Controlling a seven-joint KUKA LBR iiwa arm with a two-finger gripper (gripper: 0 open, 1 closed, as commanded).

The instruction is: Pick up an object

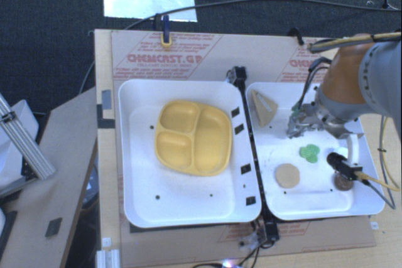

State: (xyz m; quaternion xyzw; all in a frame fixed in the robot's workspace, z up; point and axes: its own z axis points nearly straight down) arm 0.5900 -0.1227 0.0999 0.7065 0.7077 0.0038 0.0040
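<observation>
Dark carpet surrounds a wooden bench (188,50) bearing two shallow white plastic bins side by side. Grey arm with orange band (352,81) enters from the right, over the right bin (314,204). Its two-finger metal gripper (300,125) is low over the bin floor, above the small green leafy object (309,152); cannot tell how far apart the claw is, nothing seen between it. Right bin contents: tan wedge-shaped piece (264,107) near the far left corner, flat round tan disc (287,176) near the front, green object just beside it, small brown round item (343,182) at right. Left bin (141,198): yellow three-compartment plastic plate (193,137), centred.
</observation>
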